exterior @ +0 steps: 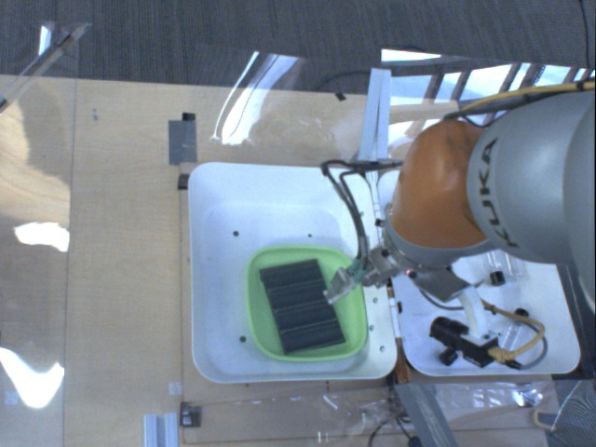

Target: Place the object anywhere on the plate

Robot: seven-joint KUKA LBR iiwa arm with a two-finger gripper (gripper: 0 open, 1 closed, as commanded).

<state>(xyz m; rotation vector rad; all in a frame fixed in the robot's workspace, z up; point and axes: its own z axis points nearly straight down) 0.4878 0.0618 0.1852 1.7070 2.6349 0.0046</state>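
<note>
Dark grey ribbed block (300, 305) lies flat on the green plate (254, 307), well inside the rim and turned at a slant, so that its long sides run from upper left to lower right. Three or four shallow ridges cross its top; finer detail of the surface is too dim to read. The plate sits in the lower right part of the left bin (216, 268), close to the bin's right wall, and its right rim is partly covered by the end effector (343, 285). The end effector hangs at the block's upper right edge, pale and half see-through against the green, and the slanted look from above does not show whether it touches the block or stands just over it. Whether it is wide or narrow cannot be told, and nothing can be seen gripped in it. The grey arm (531, 180) with its orange band (436, 198) reaches in from the right and hides most of the right bin (557, 298), of which just the lower right part and a strip of the floor stay in sight. The arm itself is cut off by the right edge. Bright glare lies on the pale wooden counter (112, 250) at the left.
</note>
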